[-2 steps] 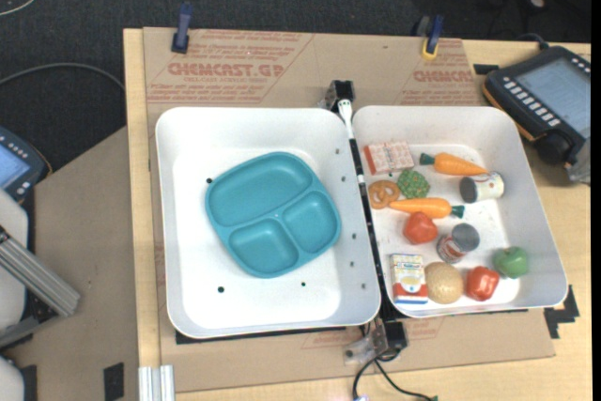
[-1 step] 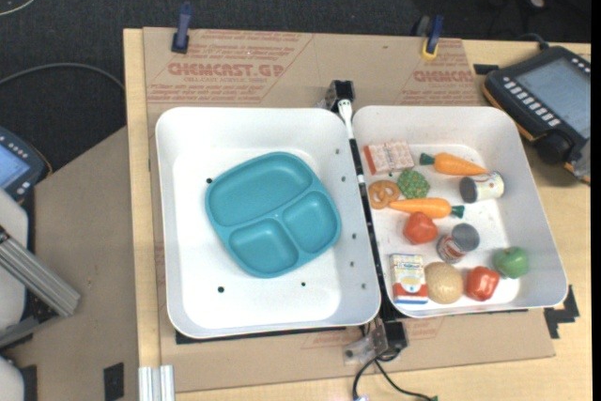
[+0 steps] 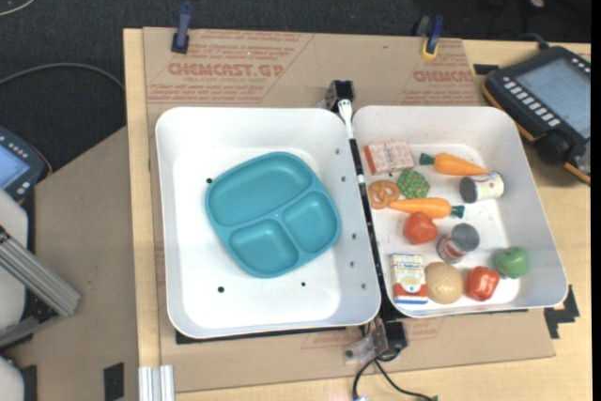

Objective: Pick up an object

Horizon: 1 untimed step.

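The right bin (image 3: 526, 164) holds several toy foods: two carrots (image 3: 452, 165) (image 3: 421, 207), a pretzel (image 3: 382, 193), a green broccoli piece (image 3: 412, 182), a wrapped cracker pack (image 3: 389, 156), a red tomato (image 3: 420, 227), two small cans (image 3: 480, 189) (image 3: 457, 240), a potato (image 3: 444, 283), a red pepper (image 3: 482, 283), a green apple (image 3: 511, 262) and a small carton (image 3: 408, 277). In the left bin (image 3: 188, 286) lies a teal divided plate (image 3: 272, 213).
Both bins rest on a cardboard sheet (image 3: 235, 61) held by a blue clamp (image 3: 181, 26) and a yellow clamp (image 3: 432, 37). A black teach pendant (image 3: 549, 100) lies at the right, near the right bin's far corner.
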Available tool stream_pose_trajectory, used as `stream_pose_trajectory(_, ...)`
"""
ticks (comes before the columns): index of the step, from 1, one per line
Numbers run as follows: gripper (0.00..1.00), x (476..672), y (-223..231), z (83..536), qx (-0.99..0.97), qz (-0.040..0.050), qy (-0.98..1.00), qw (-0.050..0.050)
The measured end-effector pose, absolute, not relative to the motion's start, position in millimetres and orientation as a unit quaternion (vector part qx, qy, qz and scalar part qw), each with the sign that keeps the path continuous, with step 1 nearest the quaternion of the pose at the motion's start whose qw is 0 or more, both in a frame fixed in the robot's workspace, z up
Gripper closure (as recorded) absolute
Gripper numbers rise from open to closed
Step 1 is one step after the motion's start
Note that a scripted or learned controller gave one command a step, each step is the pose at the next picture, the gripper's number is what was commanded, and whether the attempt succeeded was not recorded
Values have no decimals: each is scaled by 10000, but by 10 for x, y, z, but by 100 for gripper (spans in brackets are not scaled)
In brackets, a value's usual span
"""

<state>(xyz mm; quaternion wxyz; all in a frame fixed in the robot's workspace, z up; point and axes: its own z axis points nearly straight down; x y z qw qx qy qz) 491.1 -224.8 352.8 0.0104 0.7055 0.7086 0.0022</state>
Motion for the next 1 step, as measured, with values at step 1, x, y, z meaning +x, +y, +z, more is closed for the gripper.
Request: stream_pose_trajectory(1, 100, 4919, -2248, 3634, 7051, 27, 7090, 124)
